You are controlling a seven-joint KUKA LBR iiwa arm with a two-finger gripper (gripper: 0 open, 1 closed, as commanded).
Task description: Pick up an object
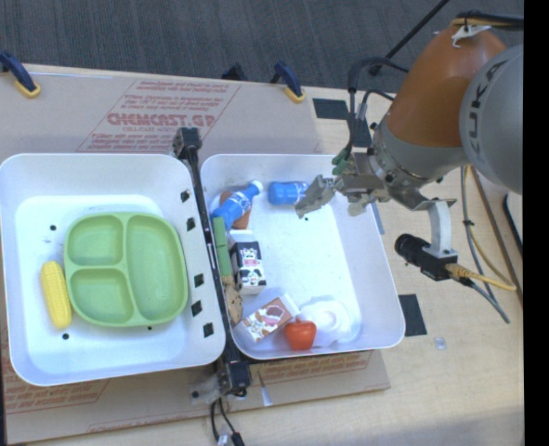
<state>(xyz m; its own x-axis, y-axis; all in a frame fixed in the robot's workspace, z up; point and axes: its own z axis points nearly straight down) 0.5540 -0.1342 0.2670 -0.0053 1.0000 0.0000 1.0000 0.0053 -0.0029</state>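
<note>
My gripper (335, 199) hangs over the back right part of the right bin (372, 249), its two fingers (311, 199) spread apart and open with nothing between them. Just to its left lies a small blue cylinder (287, 191). Further left a blue bottle (236, 203) with an orange band rests against the bin's left wall. A green stick (220, 241) and a black-and-white carton (248, 266) lie below it. Along the front edge sit a red-and-white box (267, 319), a red tomato (300, 334) and a white cup (334, 319).
The left bin (14, 249) holds a green divided plate (125, 268) and a yellow corn cob (56, 294). Black clips (189, 142) join the bins at the middle wall. Cables and a black fitting (427, 256) hang to the right of the bin.
</note>
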